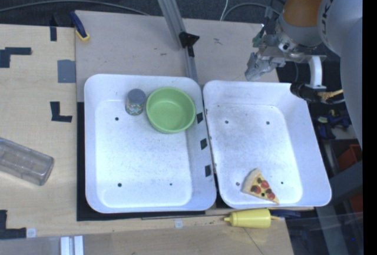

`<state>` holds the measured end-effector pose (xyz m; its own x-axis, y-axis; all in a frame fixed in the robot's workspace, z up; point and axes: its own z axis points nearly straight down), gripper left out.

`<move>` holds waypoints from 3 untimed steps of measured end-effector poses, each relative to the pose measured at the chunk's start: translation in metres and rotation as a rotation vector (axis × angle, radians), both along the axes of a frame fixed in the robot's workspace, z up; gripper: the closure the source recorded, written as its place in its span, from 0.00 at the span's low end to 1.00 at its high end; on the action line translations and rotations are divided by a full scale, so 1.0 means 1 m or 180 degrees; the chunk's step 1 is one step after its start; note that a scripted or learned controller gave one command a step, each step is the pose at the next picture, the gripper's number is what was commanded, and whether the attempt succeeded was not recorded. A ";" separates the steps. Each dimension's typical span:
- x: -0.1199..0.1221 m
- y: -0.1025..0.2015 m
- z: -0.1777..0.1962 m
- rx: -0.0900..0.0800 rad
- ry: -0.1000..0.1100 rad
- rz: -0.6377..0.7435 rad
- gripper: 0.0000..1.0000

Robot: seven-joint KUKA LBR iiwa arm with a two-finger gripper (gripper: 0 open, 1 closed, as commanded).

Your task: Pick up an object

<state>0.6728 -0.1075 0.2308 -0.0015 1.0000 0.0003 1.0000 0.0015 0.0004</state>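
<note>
Jaws: I cannot tell their state; the gripper [257,69] hangs past the right bin's [306,130] far rim. Nothing picked yet: pizza slice [259,185] lies near, bowl [171,109] and can [135,102] left.

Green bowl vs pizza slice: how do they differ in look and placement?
The green bowl is round, hollow and plain green; the pizza slice is a flat tan wedge with red spots. The bowl sits at the far side of the left bin, touching a small can; the slice lies alone near the right bin's near edge. Both rest apart from the gripper.
</note>
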 end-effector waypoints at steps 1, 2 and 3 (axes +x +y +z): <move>-0.024 0.041 0.004 0.0003 0.0009 0.0009 1.00; -0.053 0.079 -0.007 0.0002 0.0016 0.0010 1.00; -0.089 0.128 -0.011 0.0003 0.0016 0.0013 1.00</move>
<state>0.5843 0.0206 0.2200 -0.0056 1.0000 0.0012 1.0000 0.0056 -0.0047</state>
